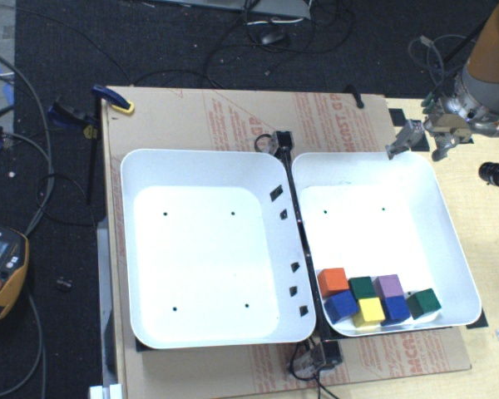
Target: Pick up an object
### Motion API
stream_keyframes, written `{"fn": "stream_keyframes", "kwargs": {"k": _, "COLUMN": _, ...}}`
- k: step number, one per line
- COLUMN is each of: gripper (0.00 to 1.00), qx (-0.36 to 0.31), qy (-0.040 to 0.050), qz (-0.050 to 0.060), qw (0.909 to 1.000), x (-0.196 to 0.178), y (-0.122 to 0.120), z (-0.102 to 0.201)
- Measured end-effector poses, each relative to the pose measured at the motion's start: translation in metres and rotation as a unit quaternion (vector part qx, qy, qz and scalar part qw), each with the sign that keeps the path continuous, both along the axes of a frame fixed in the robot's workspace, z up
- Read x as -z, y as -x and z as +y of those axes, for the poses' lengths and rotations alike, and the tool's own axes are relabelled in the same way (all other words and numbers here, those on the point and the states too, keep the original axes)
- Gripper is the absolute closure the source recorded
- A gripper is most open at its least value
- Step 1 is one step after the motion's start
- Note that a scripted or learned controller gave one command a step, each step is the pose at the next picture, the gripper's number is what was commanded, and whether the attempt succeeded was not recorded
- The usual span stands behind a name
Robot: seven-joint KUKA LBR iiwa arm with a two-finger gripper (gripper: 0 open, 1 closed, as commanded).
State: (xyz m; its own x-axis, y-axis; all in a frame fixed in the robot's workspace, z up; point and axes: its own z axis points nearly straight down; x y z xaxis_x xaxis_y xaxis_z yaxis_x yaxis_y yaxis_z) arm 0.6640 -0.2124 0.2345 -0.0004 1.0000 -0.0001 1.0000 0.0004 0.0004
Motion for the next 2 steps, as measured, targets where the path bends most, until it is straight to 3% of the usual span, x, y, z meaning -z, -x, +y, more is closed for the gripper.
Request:
{"fn": "stream_keyframes", "kwargs": {"k": 1, "gripper": 0.00, "qx": 0.000, "qy": -0.0010, "qz": 0.003, "qw": 1.0000, "x": 0.066, "y": 0.059, "z": 0.011}}
{"fn": "stream_keyframes", "kwargs": {"k": 2, "gripper": 0.00, "qx": 0.001, "qy": -0.0006, "qz": 0.003, "qw": 1.0000, "x": 0.104, "y": 0.107, "z": 0.004}}
